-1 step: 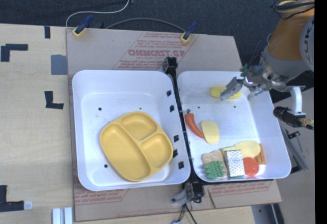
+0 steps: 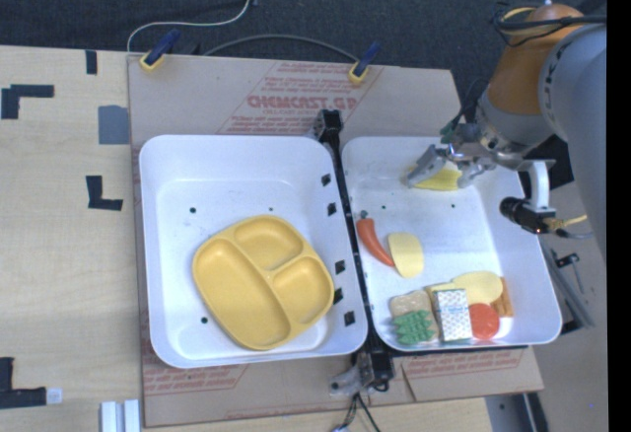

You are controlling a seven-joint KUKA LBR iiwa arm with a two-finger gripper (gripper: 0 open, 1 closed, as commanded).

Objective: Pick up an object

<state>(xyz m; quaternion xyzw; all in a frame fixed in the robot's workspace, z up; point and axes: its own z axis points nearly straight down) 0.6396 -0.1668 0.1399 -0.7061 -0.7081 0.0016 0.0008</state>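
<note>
Yellow tray (image 2: 262, 279) – left bin (image 2: 168, 164).

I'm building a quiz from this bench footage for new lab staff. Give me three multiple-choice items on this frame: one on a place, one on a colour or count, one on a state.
1. Where does the divided plate lie?
A. In the left bin
B. In the right bin
C. On the cardboard outside the bins

2. What colour is the divided plate?
A. Red
B. Yellow
C. Green

3. Where is the gripper at this moment?
A. Over the left bin
B. Above the dark carpet
C. Low over the far part of the right bin, at a yellow piece

Answers: 1 A, the plate rests on the left bin floor. 2 B, it is yellow all over. 3 C, the gripper sits right at the yellow piece near that bin's far wall.
</note>
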